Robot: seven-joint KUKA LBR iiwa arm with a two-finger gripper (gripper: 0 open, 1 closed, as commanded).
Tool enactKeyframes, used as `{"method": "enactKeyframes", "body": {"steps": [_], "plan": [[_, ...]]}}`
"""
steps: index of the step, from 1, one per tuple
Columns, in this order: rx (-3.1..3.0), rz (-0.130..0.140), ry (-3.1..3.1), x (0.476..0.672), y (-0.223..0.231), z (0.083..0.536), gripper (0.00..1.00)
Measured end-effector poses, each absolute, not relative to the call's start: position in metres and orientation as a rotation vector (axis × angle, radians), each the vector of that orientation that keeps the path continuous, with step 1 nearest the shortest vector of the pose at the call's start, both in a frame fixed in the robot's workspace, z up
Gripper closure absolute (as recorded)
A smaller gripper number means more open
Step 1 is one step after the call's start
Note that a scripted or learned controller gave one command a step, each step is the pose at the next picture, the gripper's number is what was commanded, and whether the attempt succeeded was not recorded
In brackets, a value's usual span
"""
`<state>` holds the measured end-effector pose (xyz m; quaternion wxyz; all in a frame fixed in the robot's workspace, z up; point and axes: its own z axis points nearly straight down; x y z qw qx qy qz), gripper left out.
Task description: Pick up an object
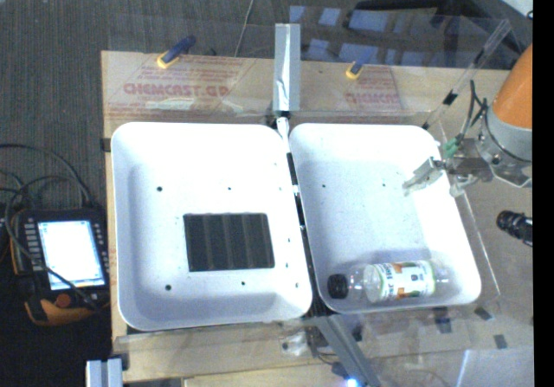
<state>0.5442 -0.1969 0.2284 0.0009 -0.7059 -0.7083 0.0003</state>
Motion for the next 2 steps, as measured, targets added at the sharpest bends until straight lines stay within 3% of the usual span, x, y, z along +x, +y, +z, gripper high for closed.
{"method": "enactKeyframes", "body": {"steps": [1,2], "plan": [[-2.451,0.003,-1.963,0.488,-0.180,0.276,0.00],[-2.658,0.004,-1.668,0.484,-0.197,0.247,0.00]]}}
